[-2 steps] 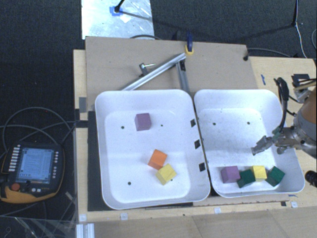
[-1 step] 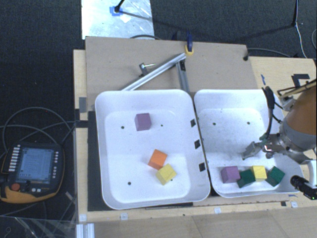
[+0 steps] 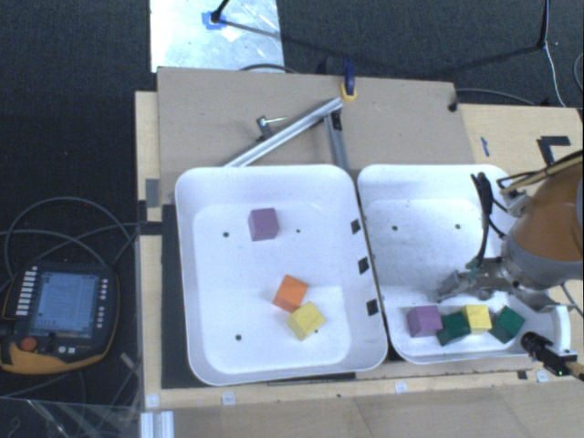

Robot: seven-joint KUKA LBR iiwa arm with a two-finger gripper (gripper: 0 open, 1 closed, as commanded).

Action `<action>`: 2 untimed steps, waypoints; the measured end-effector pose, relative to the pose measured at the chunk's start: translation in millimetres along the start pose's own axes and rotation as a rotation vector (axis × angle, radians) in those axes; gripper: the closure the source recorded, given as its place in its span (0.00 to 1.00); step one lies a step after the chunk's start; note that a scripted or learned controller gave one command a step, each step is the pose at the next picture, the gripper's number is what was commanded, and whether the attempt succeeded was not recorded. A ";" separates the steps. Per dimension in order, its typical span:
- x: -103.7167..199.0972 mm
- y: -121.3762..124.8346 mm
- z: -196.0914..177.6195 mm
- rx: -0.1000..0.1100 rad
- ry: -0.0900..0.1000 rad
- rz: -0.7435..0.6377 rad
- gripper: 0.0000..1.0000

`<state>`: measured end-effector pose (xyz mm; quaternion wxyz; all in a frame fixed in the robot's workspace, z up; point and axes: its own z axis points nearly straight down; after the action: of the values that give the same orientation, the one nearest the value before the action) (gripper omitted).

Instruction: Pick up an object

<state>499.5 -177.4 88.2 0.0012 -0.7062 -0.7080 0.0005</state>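
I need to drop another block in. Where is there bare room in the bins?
Left bin: bare between the purple cube and the orange cube, and along its left side. Right bin: bare upper half. Crowded: its lower edge, where four cubes sit under the gripper.

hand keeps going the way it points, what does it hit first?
The hand points left across the right bin. Probably bare bin floor first; the purple cube sits just beside that line. Depth unclear.

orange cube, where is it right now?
The orange cube sits in the left white bin, toward its lower middle, touching the yellow cube just below-right of it.
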 end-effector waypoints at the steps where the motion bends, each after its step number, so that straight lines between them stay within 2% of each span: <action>1: -0.8 1.6 -12.8 -0.006 -0.002 -0.002 1.00; 2: -9.4 3.7 -59.2 -0.008 -0.004 -0.001 1.00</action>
<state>503.4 -186.8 147.4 -0.0030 -0.7060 -0.7082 -0.0011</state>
